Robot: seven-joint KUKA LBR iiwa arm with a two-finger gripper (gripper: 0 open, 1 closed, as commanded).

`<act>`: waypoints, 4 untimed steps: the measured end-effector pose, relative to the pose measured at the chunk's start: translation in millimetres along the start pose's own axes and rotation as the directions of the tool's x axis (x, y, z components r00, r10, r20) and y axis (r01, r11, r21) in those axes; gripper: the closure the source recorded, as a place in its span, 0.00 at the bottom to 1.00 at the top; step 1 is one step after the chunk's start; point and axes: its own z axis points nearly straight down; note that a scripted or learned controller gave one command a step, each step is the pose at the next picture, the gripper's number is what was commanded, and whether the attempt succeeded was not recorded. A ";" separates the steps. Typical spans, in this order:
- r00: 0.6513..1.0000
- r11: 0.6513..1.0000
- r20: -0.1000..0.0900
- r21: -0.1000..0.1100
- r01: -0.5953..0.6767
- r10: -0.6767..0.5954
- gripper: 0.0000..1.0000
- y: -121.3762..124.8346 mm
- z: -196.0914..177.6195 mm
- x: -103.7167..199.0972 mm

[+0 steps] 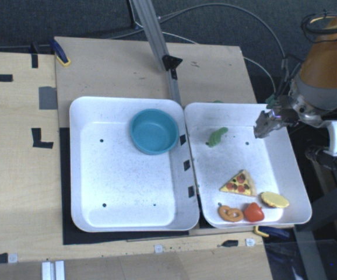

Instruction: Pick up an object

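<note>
The right bin (285, 156) holds a small green toy (217, 136) near its back left. A pizza slice (239, 183) lies toward the front. Along the front edge sit an orange pretzel-like ring (231, 213), a red tomato (253, 212) and a yellow oval piece (274, 200). My gripper (264, 125) hangs over the right bin's back right part, right of the green toy and apart from every object. Nothing shows between its dark fingers.
A blue bowl (154, 130) stands at the back of the left bin (92, 179). A grey metal pole (157, 37) slants down to the seam between the bins. Cables arc behind the right bin.
</note>
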 end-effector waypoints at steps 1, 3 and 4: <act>1.000 1.000 -0.001 0.003 0.001 -0.001 1.00 -6.3 12.2 53.1; 1.000 1.000 0.000 0.002 0.001 -0.001 1.00 -29.8 22.3 160.6; 1.000 1.000 0.000 0.002 0.001 -0.001 1.00 -40.6 29.0 200.9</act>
